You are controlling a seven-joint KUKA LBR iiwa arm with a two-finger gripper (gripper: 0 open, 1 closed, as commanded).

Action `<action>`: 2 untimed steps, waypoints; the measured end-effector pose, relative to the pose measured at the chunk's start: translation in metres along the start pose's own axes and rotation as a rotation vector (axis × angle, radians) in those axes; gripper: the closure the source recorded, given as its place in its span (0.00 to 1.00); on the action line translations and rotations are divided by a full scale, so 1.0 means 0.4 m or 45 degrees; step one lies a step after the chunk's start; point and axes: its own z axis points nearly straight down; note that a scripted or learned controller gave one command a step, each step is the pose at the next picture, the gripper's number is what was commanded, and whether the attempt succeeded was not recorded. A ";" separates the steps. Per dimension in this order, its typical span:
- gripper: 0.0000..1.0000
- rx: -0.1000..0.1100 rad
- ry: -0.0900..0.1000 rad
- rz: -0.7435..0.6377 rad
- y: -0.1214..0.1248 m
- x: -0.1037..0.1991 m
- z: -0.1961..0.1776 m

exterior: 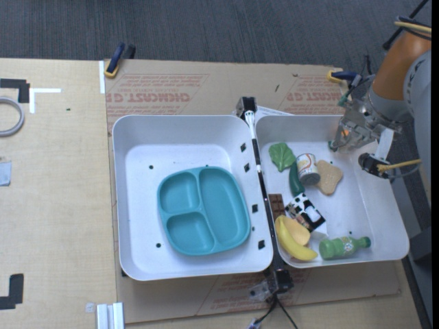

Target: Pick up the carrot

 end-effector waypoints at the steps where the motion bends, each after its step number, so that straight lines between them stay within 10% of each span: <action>1: 0.00 0.000 0.000 -0.001 0.000 0.000 0.000; 2: 0.00 -0.013 -0.003 -0.033 0.003 -0.003 0.016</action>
